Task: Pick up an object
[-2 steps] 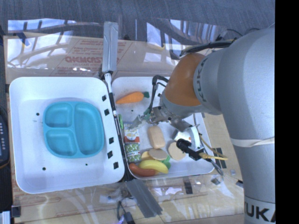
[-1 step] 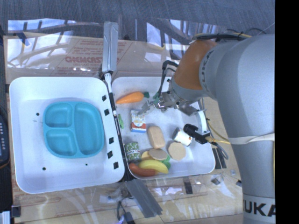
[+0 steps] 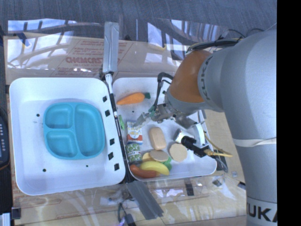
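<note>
Nearest the camera, the surface point(image 3: 70, 204) shows its front edge with tape and clips; just behind it sits the right bin point(image 3: 207, 166), and along its near wall lies a banana point(image 3: 156, 166) with its long axis running left to right, a red sausage-like piece point(image 3: 143, 173) tucked touching beneath it; two tan round pieces point(image 3: 169, 153) rest just beyond the banana; a small green can point(image 3: 133, 150) stands at the left wall, a little carton point(image 3: 135, 134) right behind it; a tan oval bread piece point(image 3: 157, 137) lies mid-bin, its long axis tilted slightly off upright in view; over to the left, the left bin point(image 3: 28, 173) carries a blue divided plate point(image 3: 74, 130); back in the right bin, the jaws point(image 3: 146, 117) hover low above the floor between carton and carrot, whether spread or closed I cannot tell; farther still, the carrot point(image 3: 131, 98) lies near the far-left corner, long axis left to right, orange tip pointing left, green top pointing right toward the arm point(image 3: 225, 79), which looms in from the right with its orange band point(image 3: 190, 76).
</note>
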`<state>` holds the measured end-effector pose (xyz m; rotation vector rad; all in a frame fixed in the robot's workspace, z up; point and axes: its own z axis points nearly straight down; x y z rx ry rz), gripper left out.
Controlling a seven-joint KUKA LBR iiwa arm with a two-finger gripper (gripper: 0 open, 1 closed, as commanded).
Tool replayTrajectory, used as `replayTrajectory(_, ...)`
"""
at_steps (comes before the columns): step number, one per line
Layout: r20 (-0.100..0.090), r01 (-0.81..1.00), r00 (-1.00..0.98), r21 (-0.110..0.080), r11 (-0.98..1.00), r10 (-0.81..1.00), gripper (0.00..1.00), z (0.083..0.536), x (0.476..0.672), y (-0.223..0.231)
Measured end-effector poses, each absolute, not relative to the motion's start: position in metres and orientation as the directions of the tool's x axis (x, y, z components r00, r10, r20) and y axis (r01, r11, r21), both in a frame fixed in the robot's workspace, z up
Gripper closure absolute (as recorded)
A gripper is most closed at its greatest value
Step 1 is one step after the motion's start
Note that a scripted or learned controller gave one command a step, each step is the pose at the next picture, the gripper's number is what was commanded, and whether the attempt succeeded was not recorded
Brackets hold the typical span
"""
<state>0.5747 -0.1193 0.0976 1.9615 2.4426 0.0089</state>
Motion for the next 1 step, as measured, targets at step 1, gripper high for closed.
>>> replayTrajectory(1,-0.004,0.953,-0.301,0.013,0.301,0.954,0.0,0.0985,0.5453,-0.1475)
